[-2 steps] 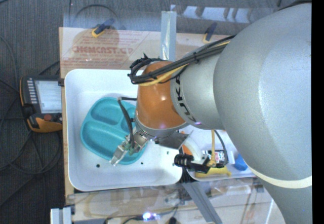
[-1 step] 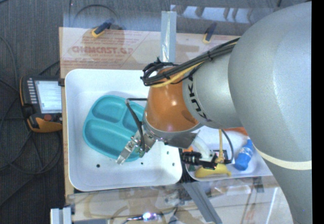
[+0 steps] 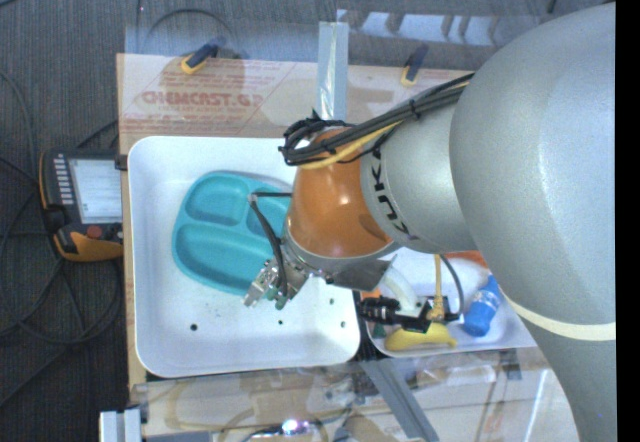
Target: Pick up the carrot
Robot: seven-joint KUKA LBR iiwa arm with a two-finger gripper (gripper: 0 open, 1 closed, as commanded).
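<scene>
1. At the far left of the frame we are seeing a handheld control pendant point(image 3: 82, 202) with an orange and black casing, lying on the grey carpet beside the bench.
2. Moving right, we are looking at the left white bin point(image 3: 160, 335), which is holding a teal divided plate point(image 3: 215, 230) in its upper middle.
3. The gripper point(image 3: 266, 290) is hanging low over the lower right edge of that plate; we cannot tell how its tips are set, and we are seeing nothing between them.
4. Above it, the orange band point(image 3: 335, 210) and the grey arm point(image 3: 530, 160) are covering much of the right half of the frame.
5. At lower right, the right bin point(image 3: 500, 340) is showing a yellow object point(image 3: 420, 338) and a blue bottle point(image 3: 483, 310).
6. We cannot pick out the carrot.
</scene>
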